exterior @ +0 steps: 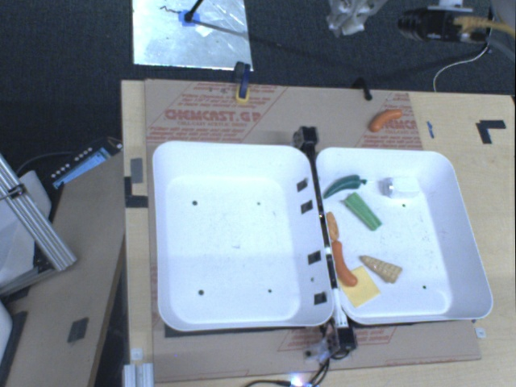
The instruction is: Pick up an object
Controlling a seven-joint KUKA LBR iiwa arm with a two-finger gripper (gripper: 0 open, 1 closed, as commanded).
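Note:
My gripper (352, 16) hangs high at the top of the view, beyond the bench's far edge and well away from both bins. The right bin (463, 240) holds several small items: a dark green pepper (345, 185), a green block (363, 213), a white piece (399, 187), a small orange bit (332, 226), an orange-red sausage shape (344, 266), a yellow slice (361, 288) and a tan cone (380, 268). Nothing is seen in the gripper.
The left bin (173, 216) lies beside the right one, with black clips (310, 208) along their shared edge. An orange sausage shape (385, 120) lies on the cardboard behind the right bin. A foil sheet (192, 21) and a yellow clamp (241, 83) are at the back left.

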